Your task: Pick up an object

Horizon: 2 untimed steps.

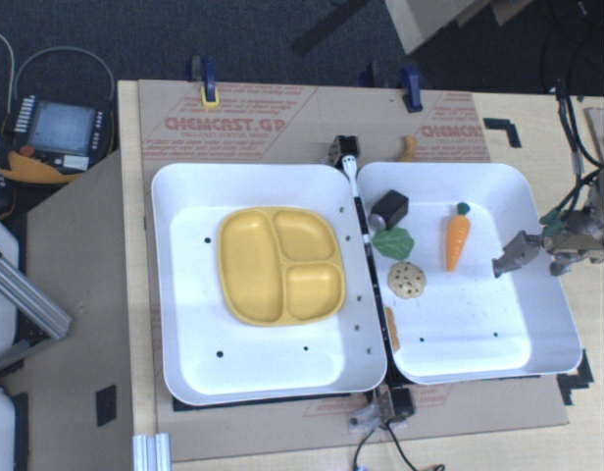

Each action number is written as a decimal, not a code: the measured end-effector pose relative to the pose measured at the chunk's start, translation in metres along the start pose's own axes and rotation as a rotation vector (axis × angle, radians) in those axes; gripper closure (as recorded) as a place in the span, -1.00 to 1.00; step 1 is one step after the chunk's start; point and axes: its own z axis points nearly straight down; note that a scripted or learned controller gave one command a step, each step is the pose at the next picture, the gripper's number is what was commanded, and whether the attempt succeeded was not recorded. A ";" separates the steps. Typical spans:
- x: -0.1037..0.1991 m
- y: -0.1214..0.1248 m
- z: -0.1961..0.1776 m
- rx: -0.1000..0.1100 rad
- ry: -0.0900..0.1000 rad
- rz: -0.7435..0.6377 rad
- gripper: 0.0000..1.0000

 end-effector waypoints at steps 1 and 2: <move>0.001 0.002 -0.006 -0.013 -0.003 -0.004 -1.00; -0.004 0.011 0.049 -0.006 0.000 -0.004 -1.00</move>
